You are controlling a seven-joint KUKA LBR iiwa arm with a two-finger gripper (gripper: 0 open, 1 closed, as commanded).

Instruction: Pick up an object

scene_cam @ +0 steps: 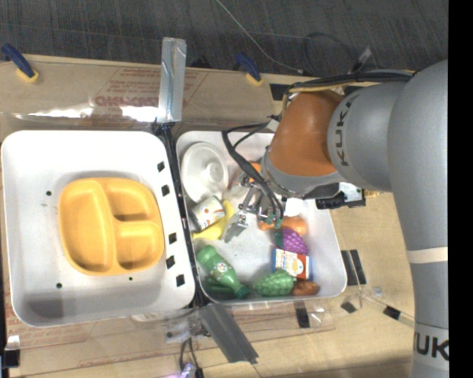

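Note:
My gripper hangs low inside the right bin, over the middle of its pile of toy food. Its metal fingers point down and left toward a yellow banana and a small white-and-red carton. Nothing shows between the fingers. A white bowl lies at the bin's far left. A green bottle, a green broccoli-like piece, a purple grape bunch and a small blue-orange box fill the near end. The arm's orange band hides the bin's far right part.
The left bin holds a yellow divided tray. A black divider separates the two bins. Cardboard and tape surround them, with blue clamps at the back edge. Cables run over the dark floor behind.

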